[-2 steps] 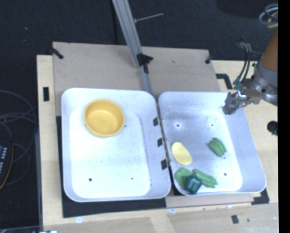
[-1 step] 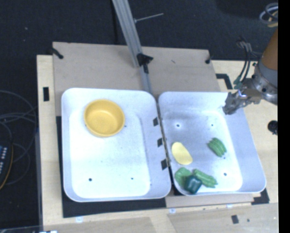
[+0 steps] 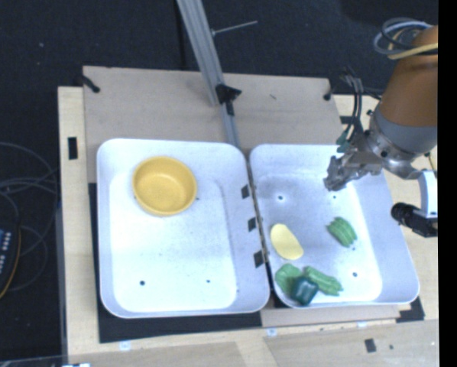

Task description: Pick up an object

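The right bin [image 3: 366, 205] holds a pale yellow oval piece [image 3: 286, 241] near its left wall, a small green object [image 3: 341, 231] toward the right, and a cluster of green objects [image 3: 307, 282] at the front. My gripper [image 3: 335, 179] hangs over the back part of the right bin, above and behind the small green object and apart from it. Nothing shows between its fingers. The arm comes in from the right.
In the left bin [image 3: 121, 251] a yellow bowl [image 3: 164, 185] sits at the back left. A grey metal pole [image 3: 202, 40] slants up from behind the divider between the bins. The bench edge runs around both bins.
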You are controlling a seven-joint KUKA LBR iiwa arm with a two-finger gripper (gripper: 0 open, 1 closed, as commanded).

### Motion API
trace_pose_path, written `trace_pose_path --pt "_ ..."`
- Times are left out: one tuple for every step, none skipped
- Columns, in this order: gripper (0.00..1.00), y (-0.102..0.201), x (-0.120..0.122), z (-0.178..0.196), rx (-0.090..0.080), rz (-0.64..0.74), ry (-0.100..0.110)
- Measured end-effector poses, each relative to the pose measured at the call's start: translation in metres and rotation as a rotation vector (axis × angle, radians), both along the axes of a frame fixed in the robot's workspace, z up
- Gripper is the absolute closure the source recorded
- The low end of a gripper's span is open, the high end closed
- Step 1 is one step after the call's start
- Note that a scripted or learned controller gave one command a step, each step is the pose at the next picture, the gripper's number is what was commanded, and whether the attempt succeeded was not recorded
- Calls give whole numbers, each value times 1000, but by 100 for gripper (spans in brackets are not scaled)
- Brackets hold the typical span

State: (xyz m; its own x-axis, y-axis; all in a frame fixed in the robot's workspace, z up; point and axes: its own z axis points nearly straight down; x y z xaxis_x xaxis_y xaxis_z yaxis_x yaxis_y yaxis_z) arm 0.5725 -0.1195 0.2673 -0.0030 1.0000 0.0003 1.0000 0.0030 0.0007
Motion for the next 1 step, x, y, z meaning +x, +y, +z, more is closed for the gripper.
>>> trace_pose_path --pt "100 48 -9 -14 0 0 0"
